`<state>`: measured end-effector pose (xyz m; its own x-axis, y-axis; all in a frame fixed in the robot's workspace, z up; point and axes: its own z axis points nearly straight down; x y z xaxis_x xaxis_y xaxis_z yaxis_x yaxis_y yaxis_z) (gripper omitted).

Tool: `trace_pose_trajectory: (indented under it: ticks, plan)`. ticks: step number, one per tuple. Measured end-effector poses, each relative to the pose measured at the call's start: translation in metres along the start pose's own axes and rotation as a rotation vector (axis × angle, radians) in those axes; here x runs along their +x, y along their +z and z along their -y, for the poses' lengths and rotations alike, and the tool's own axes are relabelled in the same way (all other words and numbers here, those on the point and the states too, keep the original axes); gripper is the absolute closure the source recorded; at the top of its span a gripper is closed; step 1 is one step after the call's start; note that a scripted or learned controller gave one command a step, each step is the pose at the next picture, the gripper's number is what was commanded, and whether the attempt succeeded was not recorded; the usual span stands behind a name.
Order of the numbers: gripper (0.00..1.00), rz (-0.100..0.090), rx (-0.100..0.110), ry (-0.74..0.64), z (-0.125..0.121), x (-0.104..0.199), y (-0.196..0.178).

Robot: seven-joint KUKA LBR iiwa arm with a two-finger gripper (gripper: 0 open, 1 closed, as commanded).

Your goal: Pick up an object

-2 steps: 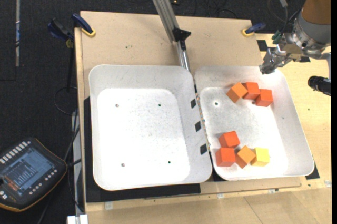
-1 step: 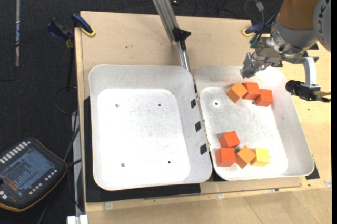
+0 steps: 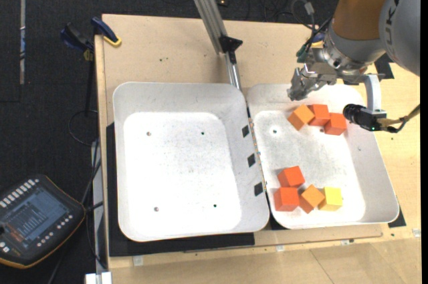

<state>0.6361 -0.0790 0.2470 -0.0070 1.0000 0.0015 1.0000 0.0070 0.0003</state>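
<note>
Camera view, looking down at a slant. Wooden table (image 3: 167, 42) carries two shallow white bins side by side. Left bin (image 3: 127, 142): speckled floor, nothing else to note. Right bin (image 3: 374, 182) holds all blocks, in two groups.

Far group, near bin's back edge: orange block (image 3: 301, 117), a redder block (image 3: 319, 113) touching it, and a red-orange block (image 3: 336, 123) just beside that. Near group, front of bin: red-orange block (image 3: 291, 176), a second red-orange one (image 3: 286, 198) just below it, orange block (image 3: 311, 198) touching that, and yellow block (image 3: 332, 197) at the row's right end. All are small cubes w/ plain matte faces; several sit turned at an angle.

Arm enters from right, grey w/ orange upper section. Pincer (image 3: 300, 90) hangs over the bin's back edge, just beside the far group, above the orange block. Pincer state: cannot tell; tip is dark, small and seen against clutter. No block visible in its grip.

Arm upper part cut off by frame top and right. Handheld pendant (image 3: 33, 219) at lower left, partly cut off.
</note>
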Motion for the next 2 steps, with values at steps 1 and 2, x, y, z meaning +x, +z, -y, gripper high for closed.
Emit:
trace_pose_trajectory:
  ticks: [1,2]
  plan:
    - [1.00,0.000,0.001,-0.002,0.006,0.057,-0.006]
    - [1.00,0.000,0.003,-0.001,0.008,0.113,0.010]
